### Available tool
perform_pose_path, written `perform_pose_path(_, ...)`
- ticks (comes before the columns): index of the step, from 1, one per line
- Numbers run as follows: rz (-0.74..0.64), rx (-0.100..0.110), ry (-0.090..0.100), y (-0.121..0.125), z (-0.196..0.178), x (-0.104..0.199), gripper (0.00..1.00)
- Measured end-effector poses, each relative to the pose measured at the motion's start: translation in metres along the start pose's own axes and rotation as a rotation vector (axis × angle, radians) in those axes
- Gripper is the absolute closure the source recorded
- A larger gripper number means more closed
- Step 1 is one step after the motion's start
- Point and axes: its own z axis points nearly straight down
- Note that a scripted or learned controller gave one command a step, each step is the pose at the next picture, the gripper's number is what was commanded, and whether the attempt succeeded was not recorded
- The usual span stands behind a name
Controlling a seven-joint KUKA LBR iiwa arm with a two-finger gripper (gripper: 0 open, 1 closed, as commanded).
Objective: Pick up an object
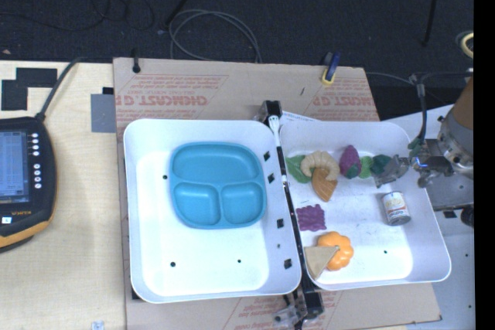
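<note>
1. Nearest the camera, along the bottom edge, a black clamp [298,311] sits where the two white bins meet, on a sheet of printed cardboard [232,93] that lies under both.
2. In the right bin [418,267], closest to the front, an orange toy pumpkin [337,250] rests against a tan wedge-shaped piece [315,259] — the two touch, near the bin's left wall.
3. Just behind them lies a purple, ragged-edged toy [311,217], and well to its right a small can [395,207] on its side with a white-and-red label.
4. Farther back, a row of toys crosses the bin: a green leafy piece [298,168], a cream croissant-like piece [319,163] with a brown cone [324,185] just in front of it, a purple bunch of grapes [349,161], and a dark green piece [380,165].
5. The gripper [390,170] reaches in from the right at this row's end, just beside the dark green piece and above the can; whether its fingers are spread or closed cannot be told, and nothing shows between them.
6. The left bin [151,259] holds a blue three-compartment plate [216,185].
7. Far left — a teach pendant [22,178] with a lit screen lies on the wooden bench [69,267].
8. At the back, a blue-and-yellow clip [331,67] grips the cardboard's far edge, and cables [213,31] loop across dark floor.
</note>
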Motion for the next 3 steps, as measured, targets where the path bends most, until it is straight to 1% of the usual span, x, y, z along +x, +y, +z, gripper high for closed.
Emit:
perform_pose_path(1, -0.005, 0.001, 0.000, 0.052, 0.132, -0.009, 0.00)
perform_pose_path(2, 0.006, 0.000, -0.005, 0.091, 0.125, 0.053, 0.00)
perform_pose_path(3, 0.000, -0.002, -0.001, 0.102, 0.125, 0.012, 0.00)
